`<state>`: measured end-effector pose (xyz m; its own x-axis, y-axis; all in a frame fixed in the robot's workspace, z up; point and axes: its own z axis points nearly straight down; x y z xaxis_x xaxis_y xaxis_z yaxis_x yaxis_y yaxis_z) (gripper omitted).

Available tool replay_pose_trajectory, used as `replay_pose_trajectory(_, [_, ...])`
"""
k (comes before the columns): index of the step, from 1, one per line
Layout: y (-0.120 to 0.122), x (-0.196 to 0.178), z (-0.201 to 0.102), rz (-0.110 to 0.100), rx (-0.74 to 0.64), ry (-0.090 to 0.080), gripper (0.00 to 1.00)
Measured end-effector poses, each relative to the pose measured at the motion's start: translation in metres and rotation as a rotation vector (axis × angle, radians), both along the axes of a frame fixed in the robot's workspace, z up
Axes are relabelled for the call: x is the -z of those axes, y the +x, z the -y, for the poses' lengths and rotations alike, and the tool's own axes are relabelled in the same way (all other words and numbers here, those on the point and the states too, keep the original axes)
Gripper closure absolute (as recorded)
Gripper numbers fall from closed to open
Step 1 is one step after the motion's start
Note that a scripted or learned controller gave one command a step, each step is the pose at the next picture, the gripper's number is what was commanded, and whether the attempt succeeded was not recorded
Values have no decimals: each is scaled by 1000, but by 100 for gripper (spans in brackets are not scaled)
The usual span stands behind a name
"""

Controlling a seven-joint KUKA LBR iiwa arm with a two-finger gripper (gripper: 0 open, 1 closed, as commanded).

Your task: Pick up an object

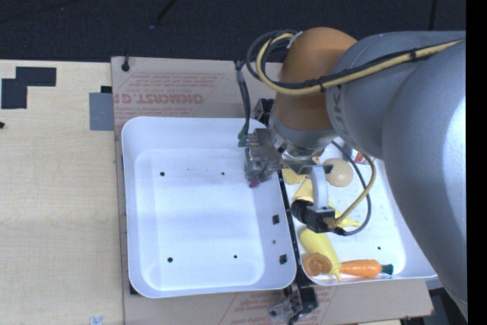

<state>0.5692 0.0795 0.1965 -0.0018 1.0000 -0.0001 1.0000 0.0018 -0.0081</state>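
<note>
My gripper [255,167] hangs over the right wall of the left white bin [137,164], close to the divide between the two bins. The grey arm and its orange band cover much of the right bin [407,259]. In the right bin's near part lie a yellow banana-shaped toy [318,243], a small orange round piece [317,264] and an orange carrot [358,268]. A cream ball [340,175] shows further back, beside another yellow piece [299,185] partly hidden under the wrist.
Both bins rest on a brown cardboard sheet [175,91] on the pale wooden bench [53,186]. The arm fills the right side of the view. A dark clamp [293,304] sits at the bins' near edge.
</note>
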Motion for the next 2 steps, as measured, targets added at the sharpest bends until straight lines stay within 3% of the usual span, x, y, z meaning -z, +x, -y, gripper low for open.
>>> replay_pose_trajectory(1, [50, -37, -40, 12, -1, 2, 100])
replay_pose_trajectory(2, [75, -57, -117, 10, -5, 2, 100])
